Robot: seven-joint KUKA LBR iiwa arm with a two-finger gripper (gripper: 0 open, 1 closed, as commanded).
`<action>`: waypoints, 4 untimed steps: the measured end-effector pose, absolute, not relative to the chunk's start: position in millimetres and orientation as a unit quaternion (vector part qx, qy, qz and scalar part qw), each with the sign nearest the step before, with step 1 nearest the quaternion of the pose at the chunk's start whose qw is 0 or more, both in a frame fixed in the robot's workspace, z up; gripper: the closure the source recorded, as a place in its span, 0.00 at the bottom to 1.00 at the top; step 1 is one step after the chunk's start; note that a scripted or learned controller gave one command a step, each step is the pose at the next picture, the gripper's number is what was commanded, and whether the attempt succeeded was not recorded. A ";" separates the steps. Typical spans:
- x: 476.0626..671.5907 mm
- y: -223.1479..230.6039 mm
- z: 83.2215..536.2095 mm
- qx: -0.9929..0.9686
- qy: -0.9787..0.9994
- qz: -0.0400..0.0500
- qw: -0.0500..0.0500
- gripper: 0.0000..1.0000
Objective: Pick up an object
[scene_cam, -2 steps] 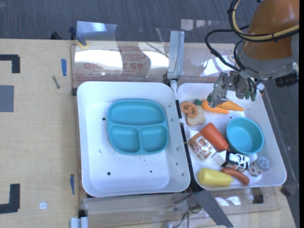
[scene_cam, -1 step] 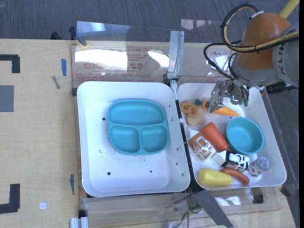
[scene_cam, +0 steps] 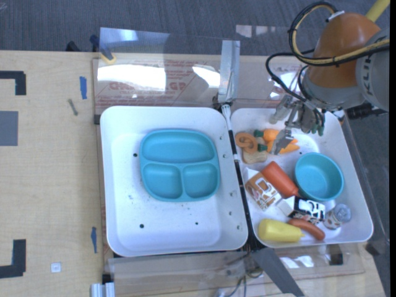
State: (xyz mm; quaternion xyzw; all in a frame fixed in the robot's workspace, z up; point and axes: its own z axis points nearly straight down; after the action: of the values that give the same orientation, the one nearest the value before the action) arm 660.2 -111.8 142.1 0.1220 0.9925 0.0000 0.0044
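Hand (scene_cam: 291, 129) low over the back of the right white bin (scene_cam: 359, 166), above small orange and green toy pieces (scene_cam: 272, 138); cannot tell its opening. Risk: the pieces lie crowded, touching a tan ring-shaped toy (scene_cam: 245, 141), so a grasp may slip or catch two. Likely target small, rounded, glossy plastic.

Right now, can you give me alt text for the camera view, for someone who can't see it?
The arm's pincer hangs over small toy foods at the back of the right bin, which also holds a blue bowl, a yellow piece and more toys. The left bin holds a blue divided plate.
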 end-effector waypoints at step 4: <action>583.7 -101.4 101.7 0.135 0.991 0.002 0.010 0.00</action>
State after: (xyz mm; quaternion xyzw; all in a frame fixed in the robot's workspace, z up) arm 583.7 -101.4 101.7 0.1352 0.9908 0.0016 0.0099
